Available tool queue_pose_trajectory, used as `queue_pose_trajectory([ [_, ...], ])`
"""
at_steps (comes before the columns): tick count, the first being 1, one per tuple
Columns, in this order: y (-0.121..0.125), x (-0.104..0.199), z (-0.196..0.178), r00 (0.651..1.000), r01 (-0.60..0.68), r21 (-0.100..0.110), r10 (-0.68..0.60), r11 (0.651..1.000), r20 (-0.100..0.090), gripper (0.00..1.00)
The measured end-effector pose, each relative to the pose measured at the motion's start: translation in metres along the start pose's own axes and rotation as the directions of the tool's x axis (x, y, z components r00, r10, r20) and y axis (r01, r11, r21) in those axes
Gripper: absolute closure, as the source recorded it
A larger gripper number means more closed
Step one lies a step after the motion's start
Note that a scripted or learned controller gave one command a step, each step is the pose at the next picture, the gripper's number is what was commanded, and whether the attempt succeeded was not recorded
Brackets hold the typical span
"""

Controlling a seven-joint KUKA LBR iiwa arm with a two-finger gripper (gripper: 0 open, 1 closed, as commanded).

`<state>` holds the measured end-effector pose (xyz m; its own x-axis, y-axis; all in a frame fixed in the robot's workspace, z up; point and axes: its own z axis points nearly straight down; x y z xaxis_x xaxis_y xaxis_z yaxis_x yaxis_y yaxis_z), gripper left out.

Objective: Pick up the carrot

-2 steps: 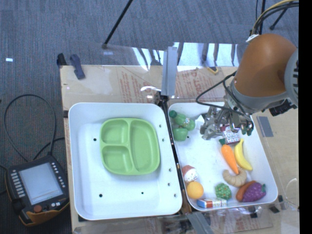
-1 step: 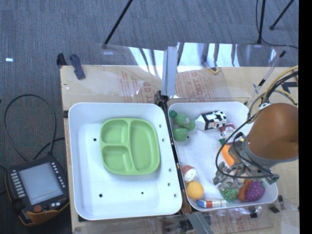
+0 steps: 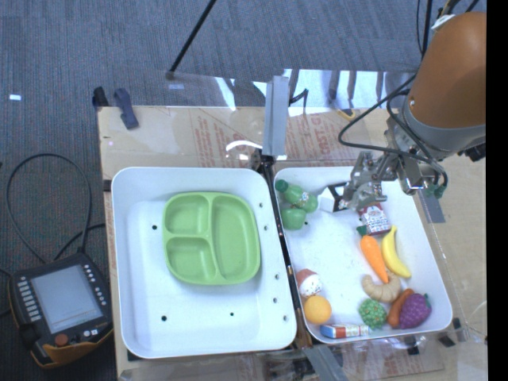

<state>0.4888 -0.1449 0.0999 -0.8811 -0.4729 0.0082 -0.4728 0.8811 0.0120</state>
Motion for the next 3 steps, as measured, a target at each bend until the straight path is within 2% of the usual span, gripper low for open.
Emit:
queue_pose_trajectory([
  [1, 0.034, -0.109, -0.211, 0.879, -0.476, 0.005, 0.476, 0.879, 0.014, 0.0],
  [2, 0.034, -0.109, -0.211, 0.879, -0.476, 0.005, 0.476, 0.879, 0.014, 0.0],
  [3, 0.004, -0.053, -0.062, 0.895, -0.446, 0.002, 0.446, 0.895, -0.011, 0.0],
])
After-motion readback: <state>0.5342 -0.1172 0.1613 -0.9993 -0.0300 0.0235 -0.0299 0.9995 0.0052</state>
